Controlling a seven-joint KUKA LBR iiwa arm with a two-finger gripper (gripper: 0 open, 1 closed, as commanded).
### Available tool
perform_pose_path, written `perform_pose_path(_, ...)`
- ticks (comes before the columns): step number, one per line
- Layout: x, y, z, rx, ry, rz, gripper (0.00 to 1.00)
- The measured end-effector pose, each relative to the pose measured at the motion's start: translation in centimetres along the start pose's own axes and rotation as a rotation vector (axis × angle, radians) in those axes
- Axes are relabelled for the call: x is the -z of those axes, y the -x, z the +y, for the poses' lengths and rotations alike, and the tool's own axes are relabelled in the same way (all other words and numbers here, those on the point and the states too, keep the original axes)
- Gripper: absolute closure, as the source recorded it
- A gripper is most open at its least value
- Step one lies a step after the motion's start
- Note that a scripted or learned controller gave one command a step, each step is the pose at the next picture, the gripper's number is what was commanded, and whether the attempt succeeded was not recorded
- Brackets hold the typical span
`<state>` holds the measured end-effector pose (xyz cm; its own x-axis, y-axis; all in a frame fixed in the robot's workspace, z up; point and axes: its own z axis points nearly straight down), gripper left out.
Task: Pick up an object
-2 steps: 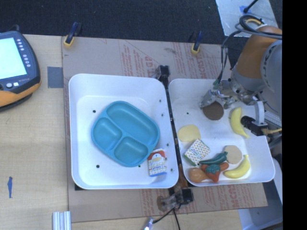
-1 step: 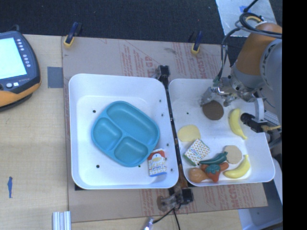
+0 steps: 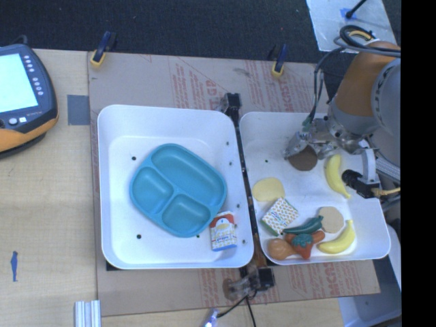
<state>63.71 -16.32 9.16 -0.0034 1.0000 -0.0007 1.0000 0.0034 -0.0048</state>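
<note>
Wooden counter (image 3: 54, 203) under a dark floor backdrop, a cardboard sheet (image 3: 170, 80) clamped across it, bearing two shallow white bins side by side; a handheld control pendant (image 3: 20, 94) lies far to the left of the left bin (image 3: 112, 196). Left bin: one blue divided plate (image 3: 177, 189) at its middle, one small carton (image 3: 223, 231) touching the plate's lower right edge. Right bin (image 3: 262, 125): one brown round object (image 3: 303, 160) near the top, directly beneath the jaws (image 3: 310, 144) of the grey arm; right of it one yellow banana (image 3: 334, 174); below it a pale yellow disc (image 3: 268, 188), a patterned packet (image 3: 280, 214), a tan round piece (image 3: 331, 219), a green-and-red vegetable (image 3: 304, 231), an orange piece (image 3: 279, 249) and a second banana (image 3: 338, 240), the last five crowded together. Step in hand, by judgement: descent onto the brown round object, the likely pick. Jaw state: cannot be told, since the wrist hides them. Next move likely calls for closing squarely about that object and lifting straight up, clear of the neighbouring banana.
</note>
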Motion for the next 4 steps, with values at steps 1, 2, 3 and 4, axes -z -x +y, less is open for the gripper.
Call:
perform_pose_path(1,1.0,0.1,0.0,0.001,-0.002,0.000,1.00)
perform_pose_path(2,1.0,0.1,0.0,0.002,-0.002,0.000,0.00)
perform_pose_path(3,2.1,0.2,0.0,0.002,-0.003,0.000,1.00)
perform_pose_path(4,2.1,0.2,0.0,0.002,-0.003,0.000,0.00)
